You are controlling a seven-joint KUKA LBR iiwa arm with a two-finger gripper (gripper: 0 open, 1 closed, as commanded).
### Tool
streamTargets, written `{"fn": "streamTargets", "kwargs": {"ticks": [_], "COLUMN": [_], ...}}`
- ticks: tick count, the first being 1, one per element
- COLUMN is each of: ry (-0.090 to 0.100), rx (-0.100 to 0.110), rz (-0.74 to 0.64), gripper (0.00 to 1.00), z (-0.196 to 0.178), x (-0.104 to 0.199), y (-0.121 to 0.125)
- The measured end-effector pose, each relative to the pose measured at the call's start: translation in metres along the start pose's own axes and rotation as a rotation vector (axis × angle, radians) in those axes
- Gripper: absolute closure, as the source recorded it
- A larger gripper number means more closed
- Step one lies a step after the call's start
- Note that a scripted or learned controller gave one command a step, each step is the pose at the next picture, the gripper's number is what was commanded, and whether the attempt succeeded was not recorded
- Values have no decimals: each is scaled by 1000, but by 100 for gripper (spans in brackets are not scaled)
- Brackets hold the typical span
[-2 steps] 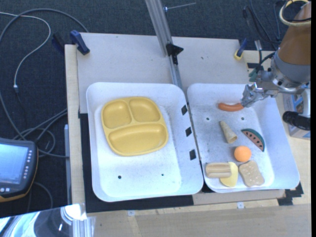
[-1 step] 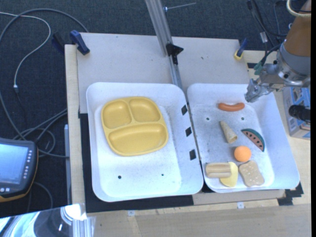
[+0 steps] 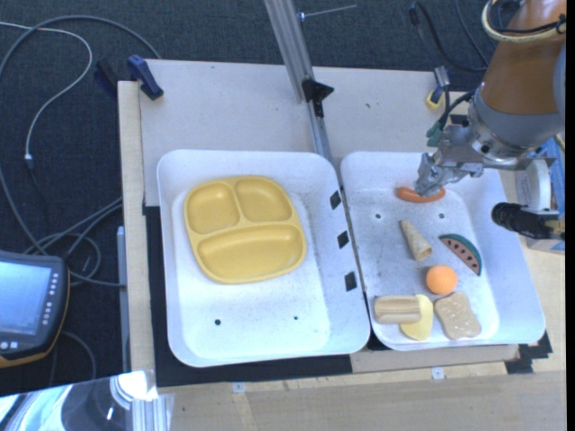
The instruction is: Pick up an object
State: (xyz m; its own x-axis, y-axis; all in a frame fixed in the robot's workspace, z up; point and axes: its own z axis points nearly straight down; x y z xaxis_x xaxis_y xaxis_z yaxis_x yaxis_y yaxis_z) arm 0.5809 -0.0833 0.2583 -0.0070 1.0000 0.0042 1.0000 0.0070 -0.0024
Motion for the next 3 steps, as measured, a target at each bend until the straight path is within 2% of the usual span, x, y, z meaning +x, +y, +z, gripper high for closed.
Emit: {"fn": "streamTargets", "kwargs": {"ticks": [1,2,3], "ry": [-1,-1,-1], "rx": [1,3,3], "rz": [0,0,1], "gripper": [100,100,100], "z": [-6,5,22], "x": [49,103,155], "y": [-17,-43,-55]}}
